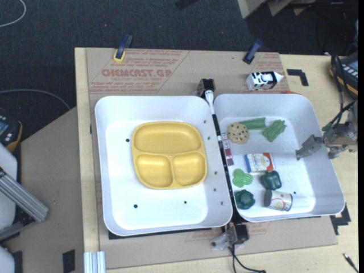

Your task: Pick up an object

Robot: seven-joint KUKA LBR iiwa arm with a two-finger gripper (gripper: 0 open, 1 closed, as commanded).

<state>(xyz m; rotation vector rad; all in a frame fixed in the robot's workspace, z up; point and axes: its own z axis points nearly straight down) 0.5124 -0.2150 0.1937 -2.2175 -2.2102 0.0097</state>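
Small tipped-over can (278, 200), white with red; hand (311, 147) apart, grip unclear.

Bins (114, 169): smooth white plastic, slight sheen.
Divided plate (169, 154): glossy yellow plastic.
Bench top (170, 70): matt brown board printed with red lettering.
Toy vegetables (274, 130): smooth green plastic.
Floor (85, 16): dark, rough carpet.

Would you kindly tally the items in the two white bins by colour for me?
Green: 5, namely a long piece, a bunch, a light one, a dark pepper, a dark lump
Yellow: 1, the divided plate
Tan: 1, the cookie
Blue and white: 1, the packet
White and red: 1, the can
Total: 9
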